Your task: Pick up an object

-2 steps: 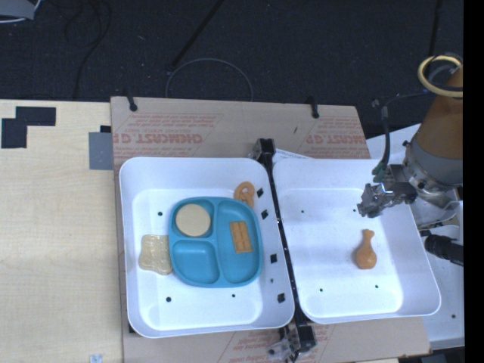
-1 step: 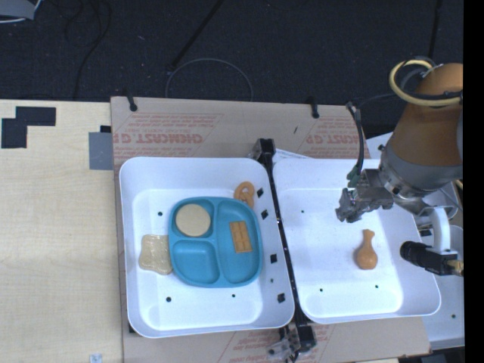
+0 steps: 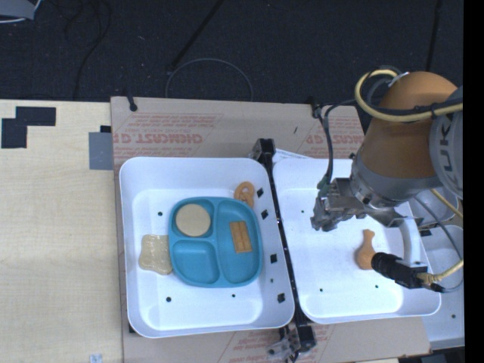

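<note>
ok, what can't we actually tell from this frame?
- Gripper, camera view: dark and small over the right bin; the arm's wrist covers most of it, so its state is unreadable.
- Orange piece in the right bin: too small to identify; a black cable fitting hides its lower end.
- Pale item beside the blue tray: blurred, kind unclear.
- Pretzel-shaped item: the tray's edge cuts off its lower part.

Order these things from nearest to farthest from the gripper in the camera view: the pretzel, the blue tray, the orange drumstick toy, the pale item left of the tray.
From the gripper:
1. Orange drumstick toy, right bin, just below and right of it.
2. Pretzel, left bin, near the divider.
3. Blue tray, middle of the left bin.
4. Pale item, at the tray's left edge.
</note>
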Robot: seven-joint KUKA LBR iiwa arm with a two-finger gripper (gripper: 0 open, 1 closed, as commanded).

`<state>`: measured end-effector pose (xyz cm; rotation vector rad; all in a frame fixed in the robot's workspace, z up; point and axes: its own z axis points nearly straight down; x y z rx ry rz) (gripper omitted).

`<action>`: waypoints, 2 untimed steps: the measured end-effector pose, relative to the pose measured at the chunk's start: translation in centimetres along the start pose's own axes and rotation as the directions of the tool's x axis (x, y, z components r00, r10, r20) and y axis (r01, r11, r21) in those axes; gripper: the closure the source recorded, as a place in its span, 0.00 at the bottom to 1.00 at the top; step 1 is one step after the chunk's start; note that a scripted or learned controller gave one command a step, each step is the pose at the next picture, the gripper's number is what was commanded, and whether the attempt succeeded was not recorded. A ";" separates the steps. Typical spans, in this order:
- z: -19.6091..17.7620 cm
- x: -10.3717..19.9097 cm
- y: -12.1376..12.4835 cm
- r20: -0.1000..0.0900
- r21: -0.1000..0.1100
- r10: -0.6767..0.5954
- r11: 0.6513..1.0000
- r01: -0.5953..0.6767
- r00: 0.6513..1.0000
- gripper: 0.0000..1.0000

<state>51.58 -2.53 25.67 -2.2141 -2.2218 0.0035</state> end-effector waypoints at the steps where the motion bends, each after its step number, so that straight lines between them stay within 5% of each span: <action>1: -0.3 5.4 -0.7 0.000 0.000 -0.001 1.000 0.001 1.000 1.00; 2: 0.1 9.8 -0.6 0.002 0.000 0.000 1.000 0.000 1.000 1.00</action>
